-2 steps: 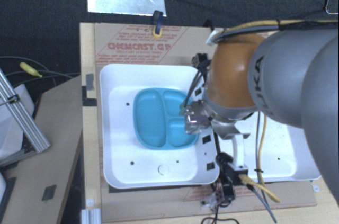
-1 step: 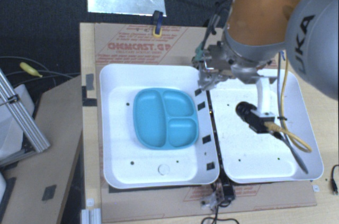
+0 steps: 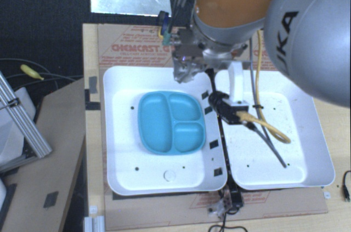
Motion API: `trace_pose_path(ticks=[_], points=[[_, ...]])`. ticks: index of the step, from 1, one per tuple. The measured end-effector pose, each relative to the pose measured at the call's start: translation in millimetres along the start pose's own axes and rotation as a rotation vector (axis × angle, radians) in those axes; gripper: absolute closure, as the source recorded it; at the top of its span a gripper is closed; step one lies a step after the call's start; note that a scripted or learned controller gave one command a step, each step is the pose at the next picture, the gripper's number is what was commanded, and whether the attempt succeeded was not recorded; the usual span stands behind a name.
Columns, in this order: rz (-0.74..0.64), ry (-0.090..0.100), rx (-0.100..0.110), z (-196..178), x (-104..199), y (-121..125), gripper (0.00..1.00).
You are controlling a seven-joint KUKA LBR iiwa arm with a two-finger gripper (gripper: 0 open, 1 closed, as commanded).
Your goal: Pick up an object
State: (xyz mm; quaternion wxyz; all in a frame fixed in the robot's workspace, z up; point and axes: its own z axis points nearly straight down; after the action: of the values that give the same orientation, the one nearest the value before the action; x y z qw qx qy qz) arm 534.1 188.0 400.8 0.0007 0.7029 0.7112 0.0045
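A light blue divided plate (image 3: 167, 122) with three compartments lies flat in the middle of the left bin (image 3: 118, 116). My gripper (image 3: 185, 73) hangs over the far right part of that bin, just beyond the plate's far edge and close to the wall between the bins. Nothing shows under it or in it. The grey arm with its orange band fills the upper right and hides the far part of the right bin (image 3: 307, 159).
A small pale round disc (image 3: 169, 175) sits near the left bin's front wall. A thin dark line (image 3: 274, 151) runs slantwise across the right bin's floor. Brown cardboard (image 3: 131, 47) lies under and behind both bins.
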Motion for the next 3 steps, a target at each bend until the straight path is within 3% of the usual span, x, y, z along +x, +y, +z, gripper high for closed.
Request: trace_pose_path(ticks=[1,2,3], points=[[0.005,0.001,-0.011,-143.2,5.7,23.3,1.00],[0.015,-0.005,0.005,-134.2,-41.6,41.7,1.00],[-0.001,-0.003,0.012,-95.1,18.7,-40.0,1.00]])
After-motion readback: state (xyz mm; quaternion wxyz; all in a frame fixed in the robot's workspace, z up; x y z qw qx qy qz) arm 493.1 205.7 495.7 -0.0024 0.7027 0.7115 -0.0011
